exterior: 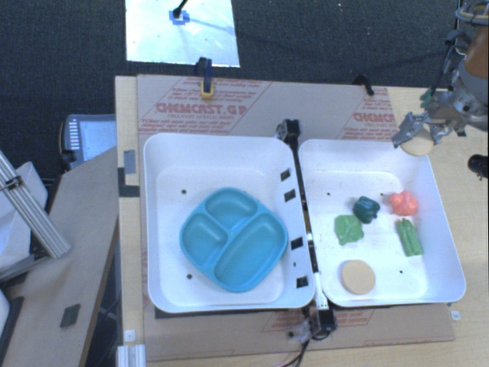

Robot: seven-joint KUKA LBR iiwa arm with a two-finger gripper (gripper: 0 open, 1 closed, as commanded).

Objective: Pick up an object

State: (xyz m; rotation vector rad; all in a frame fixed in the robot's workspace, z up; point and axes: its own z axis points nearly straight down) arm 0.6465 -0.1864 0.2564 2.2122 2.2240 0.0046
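Grey gripper [416,132] pinching a tan disc [418,147] above the right bin [443,205] far rim

Within that bin: orange piece [403,202]; teal piece [367,208]; two green pieces [348,228]; tan round [357,277]; left bin [164,159] bears a blue tray [233,238].

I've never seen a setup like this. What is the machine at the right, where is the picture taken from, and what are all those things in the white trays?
One fixed camera looks down at a slant on a bench. The machine is a robot arm reaching in from the right; its gripper hangs above the far corner of the right bin, with a pale round piece just under it. I cannot tell whether it holds that piece. The left bin holds a blue divided plate. The right bin holds toy foods: a tan disc, a green leafy piece, a dark teal piece, an orange-red piece and a green stick.
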